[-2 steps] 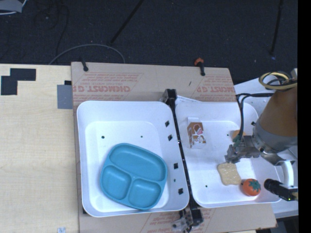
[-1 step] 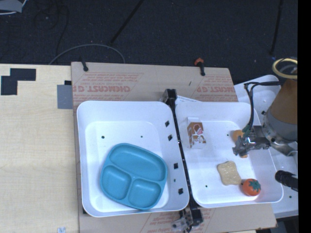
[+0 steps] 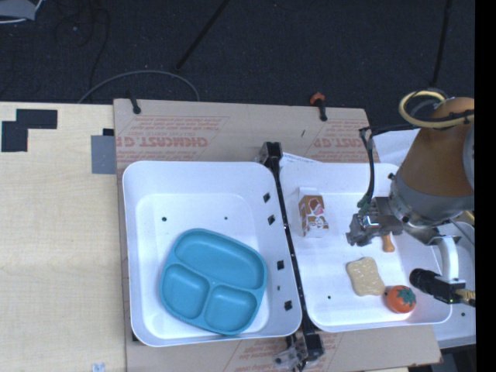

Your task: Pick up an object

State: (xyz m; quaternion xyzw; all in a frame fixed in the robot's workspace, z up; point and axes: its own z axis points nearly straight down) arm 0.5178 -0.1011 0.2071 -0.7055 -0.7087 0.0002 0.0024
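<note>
Blue tray (image 3: 212, 280) (left bin (image 3: 147, 208)), tan bench (image 3: 54, 239)

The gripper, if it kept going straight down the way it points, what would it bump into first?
Probably the bare white floor of the right bin. The gripper hangs between the small carton and a little orange piece, with the toast slice nearer the camera. Depth is hard to judge from this slant.

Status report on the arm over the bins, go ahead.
Gripper low over the right bin, nothing seen held. Small carton just left of it; cracker and tomato nearer the camera. Blue tray in left bin, out of the way.
</note>
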